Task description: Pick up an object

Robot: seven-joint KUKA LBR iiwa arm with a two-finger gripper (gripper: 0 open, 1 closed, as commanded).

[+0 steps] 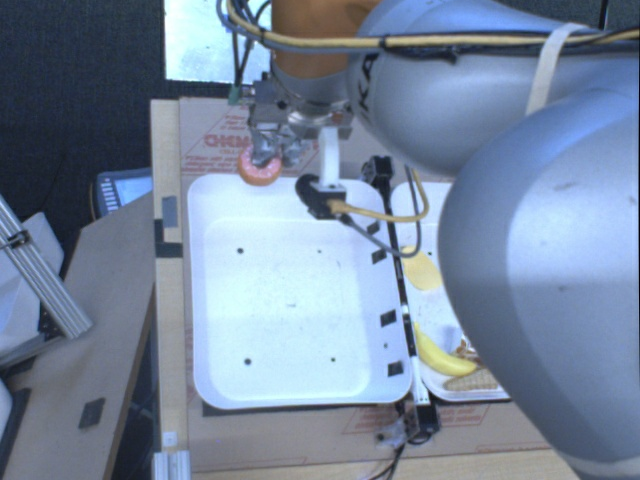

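Ok so the gripper [268, 157] is way up at the far edge of the left bin [200, 298], hanging right over a small round pinkish-orange thing [261, 172]; looks a bit like a donut or a peach slice, hard to say. That thing sits at the bin's far rim, near its left corner, right under the gripper tip and looking like it touches it; honestly can't tell if the gripper is wide, narrow or actually clamped on it, the angle just doesn't show it.

The big grey arm [520, 218] comes in from the right and covers most of the right bin [450, 395]; what peeks out there is a banana [446, 357] near the front edge, a pale yellow roundish piece [425, 271] a bit further back, and something brown and ridged [476, 379] just beside the banana.

Both bins sit on a sheet of cardboard [215, 143] with red print, on the worktop [120, 298]; a metal rail [45, 288] lies off to the left.
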